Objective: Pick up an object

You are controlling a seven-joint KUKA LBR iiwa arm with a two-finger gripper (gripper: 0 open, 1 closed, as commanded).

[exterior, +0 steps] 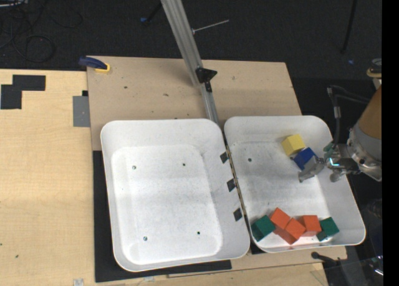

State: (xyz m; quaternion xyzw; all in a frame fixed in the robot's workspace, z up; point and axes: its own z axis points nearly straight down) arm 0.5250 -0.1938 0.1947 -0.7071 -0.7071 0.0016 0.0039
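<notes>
The tool (321, 169) sits at the right side of the right bin (262, 132), low over its floor, with the arm (368, 135) coming in over the bin's right rim. Its two fingers appear spread, one reaching left toward the bin's middle and the other nearer the rim, though the view is small and dim there, so that reading is only probable. Nothing shows between the fingers.

The blue block (303, 157) lies just beside the tool, up and to its left, close to the left finger's tip and possibly touching it. The yellow block (292, 144) rests against the blue one on its upper left, a little farther from the tool.

Well apart from the tool, along the bin's near edge, lies a cluster: a green block (264, 226) at the left, orange blocks (288, 227) in the middle, and another green block (328, 228) at the right.

The left bin (118, 135) stands alongside on the table (149, 85).
</notes>
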